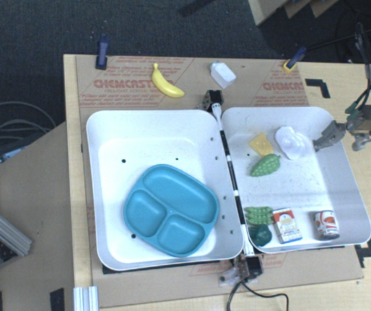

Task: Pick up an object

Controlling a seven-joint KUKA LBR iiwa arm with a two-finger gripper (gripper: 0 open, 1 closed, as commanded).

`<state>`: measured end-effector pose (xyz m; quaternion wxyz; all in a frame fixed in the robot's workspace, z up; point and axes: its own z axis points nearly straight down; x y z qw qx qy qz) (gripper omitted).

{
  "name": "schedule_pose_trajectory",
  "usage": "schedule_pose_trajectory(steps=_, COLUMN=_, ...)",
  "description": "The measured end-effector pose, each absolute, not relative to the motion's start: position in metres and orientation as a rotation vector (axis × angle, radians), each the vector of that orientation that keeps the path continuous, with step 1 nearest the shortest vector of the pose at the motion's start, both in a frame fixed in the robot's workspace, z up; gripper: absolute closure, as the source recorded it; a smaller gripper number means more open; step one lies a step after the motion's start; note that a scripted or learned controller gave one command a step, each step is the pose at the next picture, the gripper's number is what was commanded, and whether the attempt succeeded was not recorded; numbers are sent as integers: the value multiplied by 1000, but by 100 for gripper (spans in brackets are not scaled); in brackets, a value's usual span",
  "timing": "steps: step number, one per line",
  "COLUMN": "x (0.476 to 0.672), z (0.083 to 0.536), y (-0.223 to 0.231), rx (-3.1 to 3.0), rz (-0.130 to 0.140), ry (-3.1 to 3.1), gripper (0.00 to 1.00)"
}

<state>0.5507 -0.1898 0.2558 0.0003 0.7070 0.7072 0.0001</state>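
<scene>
The right bin [341, 193] holds several small objects. A white crumpled item [292, 142] lies beside a yellow piece [261, 143] and a green bumpy vegetable [265, 165] toward the back. Along the front wall sit a green leafy item [259, 215] over a dark green round one [261, 235], a small red-and-white carton [287, 226] and a red-labelled can [327, 224]. My gripper [341, 138] hangs over the right bin's back right corner, just right of the white item and apart from it. Nothing shows in its grasp.
A blue divided plate [170, 208] lies in the left bin [107, 141]. Behind the bins, on the cardboard bench, rest a yellow banana [165, 83] and a small white block [223, 74]. Blue clamps [102, 51] stand at the back edge.
</scene>
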Motion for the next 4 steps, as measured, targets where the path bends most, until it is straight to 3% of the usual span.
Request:
schedule_pose_trajectory(steps=1, x=571, z=154, y=-131, rx=2222, rz=-1, ry=2225, gripper=0)
schedule_pose_trajectory(steps=2, x=563, z=85, y=-101, rx=2222, rz=-2, ry=2224, gripper=0)
schedule_pose_trajectory(steps=3, x=621, z=85, y=-94, rx=2220, rz=1, ry=2222, gripper=0)
schedule_pose_trajectory(steps=4, x=613, z=85, y=-95, rx=2223, rz=-2, ry=2223, gripper=0)
